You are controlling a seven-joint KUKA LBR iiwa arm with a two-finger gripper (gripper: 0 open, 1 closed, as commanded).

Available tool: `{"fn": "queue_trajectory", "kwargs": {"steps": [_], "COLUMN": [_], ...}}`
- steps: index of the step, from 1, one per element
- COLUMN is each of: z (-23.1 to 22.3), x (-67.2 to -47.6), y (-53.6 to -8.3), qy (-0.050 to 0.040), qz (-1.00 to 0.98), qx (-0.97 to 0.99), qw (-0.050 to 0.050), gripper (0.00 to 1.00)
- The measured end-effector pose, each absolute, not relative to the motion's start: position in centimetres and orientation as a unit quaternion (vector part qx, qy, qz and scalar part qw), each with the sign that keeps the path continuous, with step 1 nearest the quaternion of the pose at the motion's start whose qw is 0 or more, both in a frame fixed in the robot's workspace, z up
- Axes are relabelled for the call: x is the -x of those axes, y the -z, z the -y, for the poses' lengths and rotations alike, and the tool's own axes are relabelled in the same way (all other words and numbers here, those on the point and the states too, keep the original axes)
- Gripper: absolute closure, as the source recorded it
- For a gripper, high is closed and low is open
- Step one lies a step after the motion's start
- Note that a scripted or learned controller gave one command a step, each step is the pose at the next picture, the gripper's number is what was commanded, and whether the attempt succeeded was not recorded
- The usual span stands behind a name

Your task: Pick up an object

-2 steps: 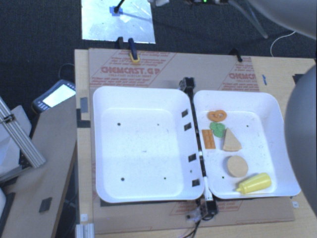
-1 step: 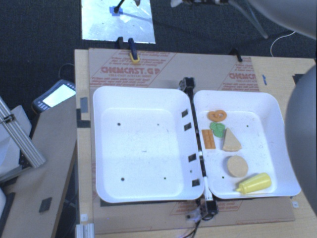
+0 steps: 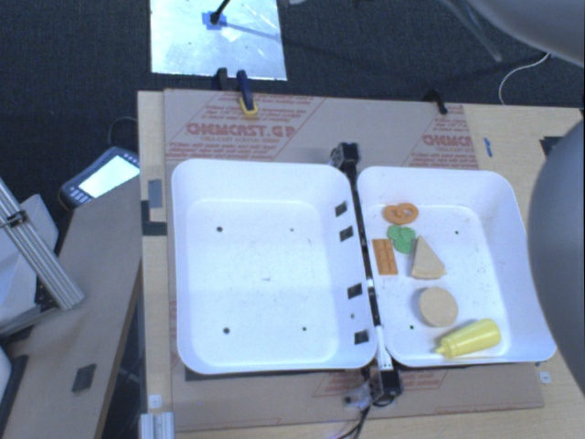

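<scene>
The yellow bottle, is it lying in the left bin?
No, the yellow bottle lies on its side in the right bin, near its front corner, beside a round tan disc.

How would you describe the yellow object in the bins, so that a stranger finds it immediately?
Look at the right white bin, where the small items lie. Go to its near edge, below the round tan disc. There lies the yellow bottle, on its side; it is the sole yellow, elongated item.
</scene>
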State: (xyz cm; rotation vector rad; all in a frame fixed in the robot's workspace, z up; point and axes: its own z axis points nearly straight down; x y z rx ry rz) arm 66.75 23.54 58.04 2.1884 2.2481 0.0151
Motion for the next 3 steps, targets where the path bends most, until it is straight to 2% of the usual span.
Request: {"fn": "queue_trajectory", "kwargs": {"steps": [1,2,3], "z": [-23.5,-23.6,-23.6], "x": [-66.7,-66.7,-66.7], "y": [-58.0,-59.2,-59.1], "qy": [-0.0044,-0.0059,-0.0054], "qz": [-0.717,-0.718,-0.719], "qx": [-0.697,-0.696,-0.695], "qw": [0.002,0.003,0.002], "gripper": [0.0,1.0,0.0]}}
